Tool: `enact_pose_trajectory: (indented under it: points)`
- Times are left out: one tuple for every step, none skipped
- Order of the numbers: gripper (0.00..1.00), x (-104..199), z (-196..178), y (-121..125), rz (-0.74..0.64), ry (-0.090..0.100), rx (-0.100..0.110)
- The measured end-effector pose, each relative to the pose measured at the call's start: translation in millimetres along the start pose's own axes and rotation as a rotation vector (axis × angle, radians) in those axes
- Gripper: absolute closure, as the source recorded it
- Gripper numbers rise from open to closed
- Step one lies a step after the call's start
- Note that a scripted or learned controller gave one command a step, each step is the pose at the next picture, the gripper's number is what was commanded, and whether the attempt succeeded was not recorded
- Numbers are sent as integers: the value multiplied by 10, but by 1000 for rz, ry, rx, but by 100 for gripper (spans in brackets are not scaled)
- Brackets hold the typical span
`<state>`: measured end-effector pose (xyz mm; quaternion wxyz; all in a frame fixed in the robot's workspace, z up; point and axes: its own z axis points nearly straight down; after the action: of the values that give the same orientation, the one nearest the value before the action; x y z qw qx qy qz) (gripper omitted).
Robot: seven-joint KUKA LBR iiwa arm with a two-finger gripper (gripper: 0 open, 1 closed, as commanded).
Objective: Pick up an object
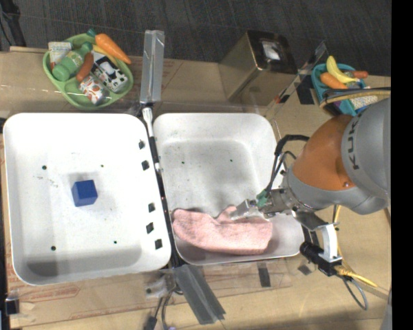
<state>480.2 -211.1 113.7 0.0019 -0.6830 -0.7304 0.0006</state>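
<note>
left bin (27, 184): blue cube (85, 192) lies alone mid-floor, open room all round | right bin (213, 126): pink cloth (224, 232) lies along near wall, far half bare | gripper (242, 210): low at cloth's right top edge, touching; finger state cannot tell | progress: nothing lifted yet; grasp and raise remain, near wall crowds approach

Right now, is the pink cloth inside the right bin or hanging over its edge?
Inside. The pink cloth lies bunched on the floor of the right bin, along its near wall, with the hand at its top edge.
</note>
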Motion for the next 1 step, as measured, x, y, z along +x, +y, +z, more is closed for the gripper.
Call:
enact_pose_trajectory:
  points:
    - [0, 682, 224, 91, -26, 0, -1]
